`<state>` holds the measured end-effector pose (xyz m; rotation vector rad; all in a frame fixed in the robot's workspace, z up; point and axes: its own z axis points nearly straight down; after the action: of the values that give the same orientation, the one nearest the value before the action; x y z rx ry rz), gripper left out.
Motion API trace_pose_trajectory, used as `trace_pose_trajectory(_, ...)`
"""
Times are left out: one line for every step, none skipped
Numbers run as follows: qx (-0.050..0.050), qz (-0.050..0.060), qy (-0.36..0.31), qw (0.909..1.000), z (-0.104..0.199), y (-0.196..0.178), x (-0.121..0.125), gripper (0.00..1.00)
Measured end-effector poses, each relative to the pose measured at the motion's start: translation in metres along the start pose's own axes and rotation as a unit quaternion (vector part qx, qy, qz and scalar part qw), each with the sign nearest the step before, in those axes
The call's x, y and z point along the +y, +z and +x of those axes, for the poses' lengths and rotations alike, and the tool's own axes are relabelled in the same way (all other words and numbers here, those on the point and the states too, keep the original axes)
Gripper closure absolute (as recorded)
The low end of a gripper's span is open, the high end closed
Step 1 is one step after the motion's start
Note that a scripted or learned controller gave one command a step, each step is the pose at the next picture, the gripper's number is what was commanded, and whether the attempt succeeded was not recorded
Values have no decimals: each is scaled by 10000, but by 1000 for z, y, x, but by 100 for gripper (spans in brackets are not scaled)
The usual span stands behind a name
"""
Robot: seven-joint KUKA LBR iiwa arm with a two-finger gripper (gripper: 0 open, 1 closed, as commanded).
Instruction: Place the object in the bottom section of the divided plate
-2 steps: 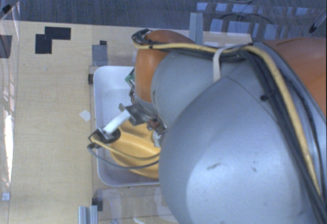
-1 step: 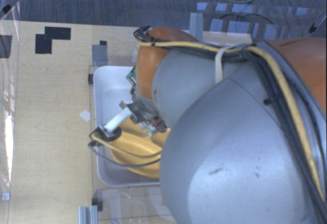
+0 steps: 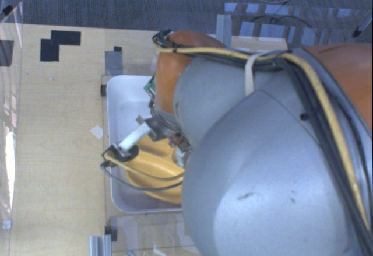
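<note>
1. Grey KUKA arm with orange band, bulking over most of the bench, reaching in from the right and down over the left bin.
2. Shallow white plastic bin, bare along its left and upper wall.
3. Yellow divided plate, lying in the bin's lower part, largely hidden under the wrist; bottom section not discernible.
4. Gripper, low over the plate; opening and any load impossible to tell.
5. Object itself not identifiable.
6. Probably the placing step; next, confirming position over the bottom section, then release.
</note>
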<state>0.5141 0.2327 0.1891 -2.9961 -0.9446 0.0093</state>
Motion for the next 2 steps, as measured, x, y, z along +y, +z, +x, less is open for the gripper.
trace_pose_trajectory(-13,2,-9,10000,0,-9,1,100)
trace_pose_trajectory(-13,2,-6,10000,0,-9,1,0)
